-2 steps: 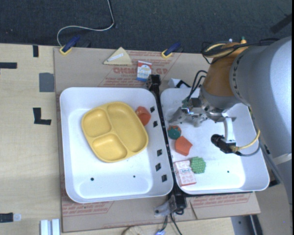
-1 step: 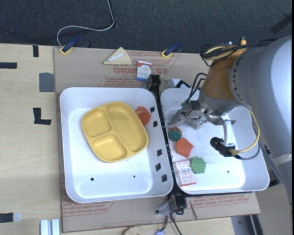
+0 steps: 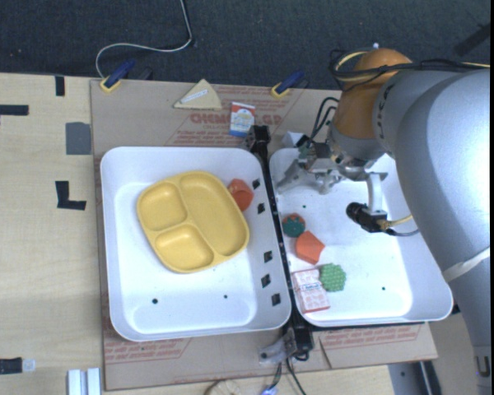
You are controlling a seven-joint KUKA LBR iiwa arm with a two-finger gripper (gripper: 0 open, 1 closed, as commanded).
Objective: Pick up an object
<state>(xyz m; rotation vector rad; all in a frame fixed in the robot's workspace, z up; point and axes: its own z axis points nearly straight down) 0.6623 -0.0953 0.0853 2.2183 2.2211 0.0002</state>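
Apparently pre-grasp: gripper (image 3: 306,169) hangs over right bin's (image 3: 412,303) far-left corner, closure unreadable, nothing seen held; teal ball (image 3: 293,226), orange block (image 3: 309,246) just nearer, so next calls for descent onto one.

Pretty clearly a robotics lab setup I was working in. The tabletop (image 3: 33,220) had black tape markers (image 3: 66,196) stuck on it, a cardboard sheet (image 3: 189,122) was held down with blue clamps (image 3: 290,81), two white bins (image 3: 119,245) sat side by side, and a loose cable (image 3: 184,23) trailed over dark carpet (image 3: 272,15).
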